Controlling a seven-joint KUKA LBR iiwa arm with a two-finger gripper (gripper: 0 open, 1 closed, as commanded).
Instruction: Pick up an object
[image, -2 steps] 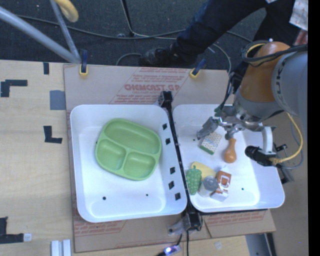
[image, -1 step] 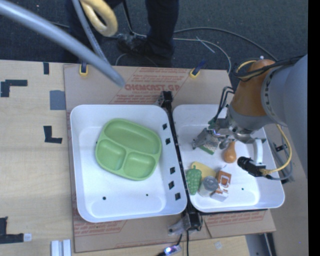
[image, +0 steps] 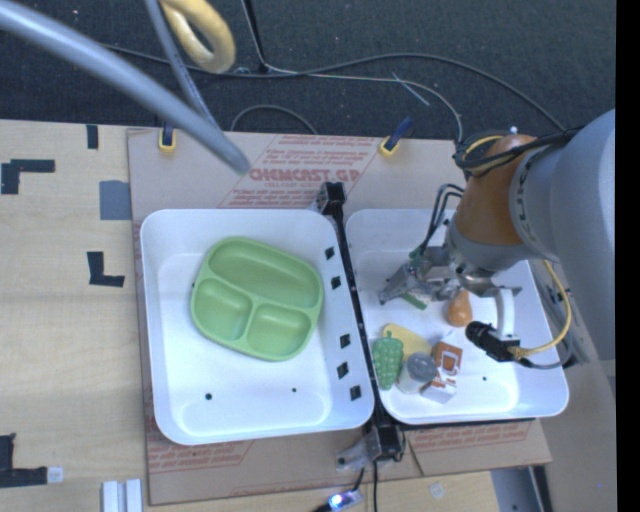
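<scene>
Nearest me in the right bin (image: 540, 405) sat a cluster: a green knobbly toy (image: 387, 360), a small grey-and-white piece (image: 420, 368) and a little red-and-white box (image: 446, 362), all touching or just beside one another, with a flat yellow piece (image: 405, 337) tucked behind them. I judged these light, rigid plastic toys; the green one looked the easiest, textured so less slippery, best pinched across its narrow width. The box seemed crushable, so a soft squeeze there. Just beyond, a small orange object (image: 459, 308) lay beside the gripper (image: 400, 290), probably smooth and prone to rolling. The gripper was low over the bin floor; I couldn't tell if the jaws were open or closed, and saw nothing between them. Farther left, a green divided plate (image: 257, 298) lay flat in the left bin (image: 170, 400), wide and awkward, rim-only grab.
</scene>
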